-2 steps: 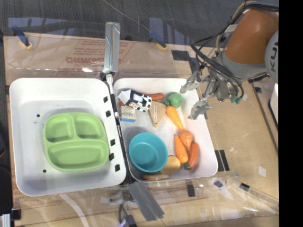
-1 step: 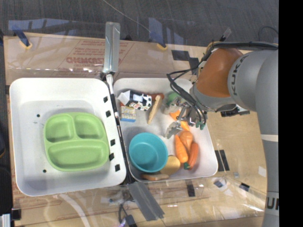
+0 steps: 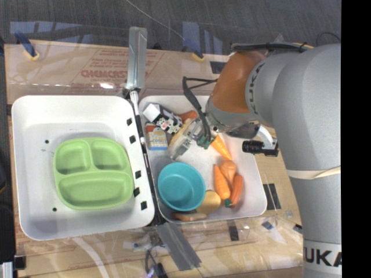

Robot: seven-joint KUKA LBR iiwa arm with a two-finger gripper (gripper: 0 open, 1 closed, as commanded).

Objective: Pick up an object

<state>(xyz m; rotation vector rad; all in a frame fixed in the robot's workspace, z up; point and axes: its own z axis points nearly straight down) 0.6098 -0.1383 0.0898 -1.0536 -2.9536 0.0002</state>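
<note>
The grey arm with its orange band reached in from the right over the right-hand shallow white bin, its two-finger gripper lowered into the upper middle of that bin. Whether the gripper was clenched or released could not be told, since the tips were lost among the clutter. Just beside it lay a pale bread-like piece, a small printed carton and an orange carrot-shaped toy. Nearer the front stood a round teal bowl, with a yellow potato-like lump touching its right side and several orange and red toy vegetables near the right wall. The left-hand white bin held a green divided plastic plate.
</note>
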